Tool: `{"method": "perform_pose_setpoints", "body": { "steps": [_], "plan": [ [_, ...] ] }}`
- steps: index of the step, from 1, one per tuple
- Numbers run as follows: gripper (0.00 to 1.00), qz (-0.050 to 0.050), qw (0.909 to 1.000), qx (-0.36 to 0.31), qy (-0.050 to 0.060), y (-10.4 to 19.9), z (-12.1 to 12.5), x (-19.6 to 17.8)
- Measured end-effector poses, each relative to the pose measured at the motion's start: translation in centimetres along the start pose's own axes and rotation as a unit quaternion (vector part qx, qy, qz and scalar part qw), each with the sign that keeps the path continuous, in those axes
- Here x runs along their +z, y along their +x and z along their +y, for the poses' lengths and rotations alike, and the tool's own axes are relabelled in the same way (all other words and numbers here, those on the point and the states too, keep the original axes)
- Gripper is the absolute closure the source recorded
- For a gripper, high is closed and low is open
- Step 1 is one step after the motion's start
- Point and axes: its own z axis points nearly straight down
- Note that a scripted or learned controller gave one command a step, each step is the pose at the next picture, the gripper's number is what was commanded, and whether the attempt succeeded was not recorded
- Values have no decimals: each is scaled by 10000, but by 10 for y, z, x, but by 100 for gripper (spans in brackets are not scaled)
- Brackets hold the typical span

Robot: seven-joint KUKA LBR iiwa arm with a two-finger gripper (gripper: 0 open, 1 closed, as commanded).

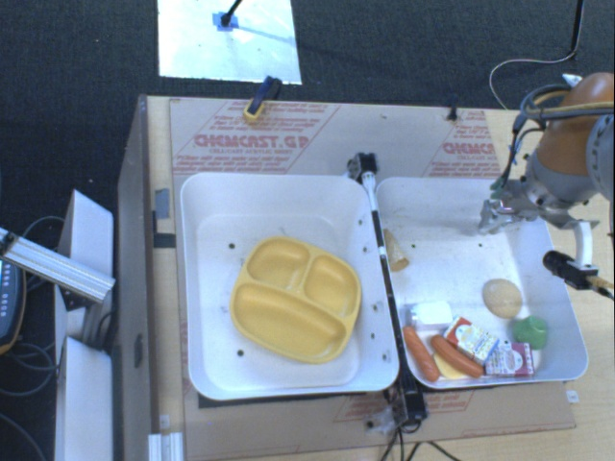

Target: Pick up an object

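The right bin (pixel 452 200) holds several small items along its near side. Among them are a beige round piece (pixel 502 298), a green piece (pixel 529 331), a white block (pixel 431 313), two orange sticks (pixel 420 353), a small carton (pixel 471 337) and a pink-white packet (pixel 507 358). A tan wedge (pixel 395 251) lies by the bin's left wall. My gripper (pixel 493 218) hangs over the far right part of this bin, well behind the items, with nothing seen in it. The grey arm with its orange band (pixel 581 99) comes in from the right.
In the left bin (pixel 207 209) sits a yellow compartment tray (pixel 296 298). A black clamp (pixel 364 166) stands at the far end of the wall between the bins. A black part (pixel 569 269) juts over the right bin's right rim.
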Motion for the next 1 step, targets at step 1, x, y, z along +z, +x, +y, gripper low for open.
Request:
{"method": "perform_pose_setpoints", "body": {
  "steps": [1],
  "plan": [
    [0,1,10000,0,3,0,0,0]
  ]
}}
